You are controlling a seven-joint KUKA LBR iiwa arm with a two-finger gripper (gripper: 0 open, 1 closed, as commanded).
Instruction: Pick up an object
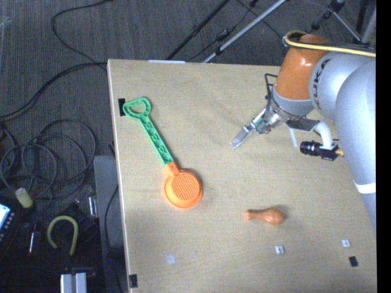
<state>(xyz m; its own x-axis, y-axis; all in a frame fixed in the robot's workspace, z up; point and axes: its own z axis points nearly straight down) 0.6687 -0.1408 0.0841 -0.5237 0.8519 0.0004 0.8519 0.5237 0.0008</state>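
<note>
I have the arm reaching in from the right, its orange band sitting high over the far right part of the table [201, 249]. The jaws [239, 140] point down and to the left, hanging over bare surface near the middle. From this angle the tip reads as one slim blurred point, so I cannot tell whether the jaws stand wide or narrow; nothing shows between them.

Two things are on offer. The strainer [165, 157], green handle and orange mesh head, lies well apart to the left of the jaws. Its long axis runs on a diagonal, the looped handle end toward the far left and the head toward the near side. The small orange drumstick toy [267, 215] lies nearer me, on the near side of the jaws and slightly to the right, with its long axis roughly left to right, thin end at the left and fat end at the right.

By my judgement the drumstick toy is the closer target: the move would be a pull toward the near edge and a descent, with the jaws turned to close across its short width
</note>
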